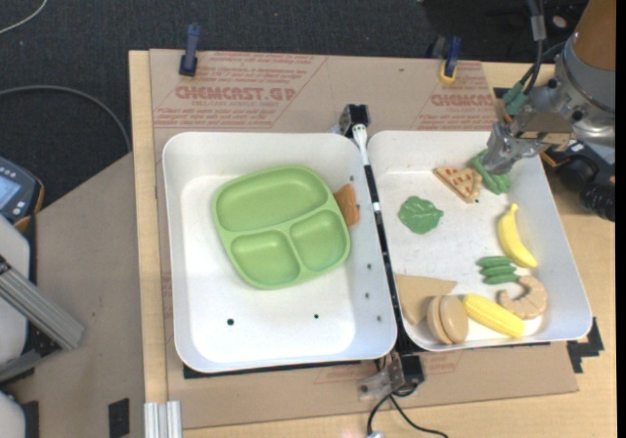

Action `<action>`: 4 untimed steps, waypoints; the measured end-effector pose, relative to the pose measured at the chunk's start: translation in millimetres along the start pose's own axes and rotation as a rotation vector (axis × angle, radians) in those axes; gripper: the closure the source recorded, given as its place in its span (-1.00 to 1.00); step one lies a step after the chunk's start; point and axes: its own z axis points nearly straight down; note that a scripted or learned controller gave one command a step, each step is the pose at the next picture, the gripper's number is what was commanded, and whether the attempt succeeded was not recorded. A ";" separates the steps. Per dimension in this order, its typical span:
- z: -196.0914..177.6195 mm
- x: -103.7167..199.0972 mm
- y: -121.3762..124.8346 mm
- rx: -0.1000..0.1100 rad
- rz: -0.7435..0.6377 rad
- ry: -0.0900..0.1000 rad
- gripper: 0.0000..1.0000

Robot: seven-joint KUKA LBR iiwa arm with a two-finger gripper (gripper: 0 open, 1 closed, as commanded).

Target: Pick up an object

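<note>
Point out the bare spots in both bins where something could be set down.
Left bin: bare floor in front of the green tray. Right bin: open middle between leaf and banana. Crowded: its near edge by the cookie, and the far corner under the gripper.

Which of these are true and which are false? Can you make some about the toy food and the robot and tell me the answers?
1. The green divided plate lies in the left bin. True.
2. The banana is on the green plate. False: it lies in the right bin.
3. The gripper is over the far corner of the right bin, by a green piece. True.
4. The waffle piece is in the left bin. False: it is in the right bin, next to the gripper.
5. The green leaf lies in the right bin. True.
</note>
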 end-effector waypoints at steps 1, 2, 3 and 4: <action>154.9 86.1 -22.7 0.010 0.004 -0.001 1.00; -23.7 152.1 -60.0 -0.025 0.002 0.002 1.00; -14.1 90.6 -61.3 -0.007 0.017 -0.006 1.00; -30.2 3.2 -45.4 -0.012 0.019 -0.010 1.00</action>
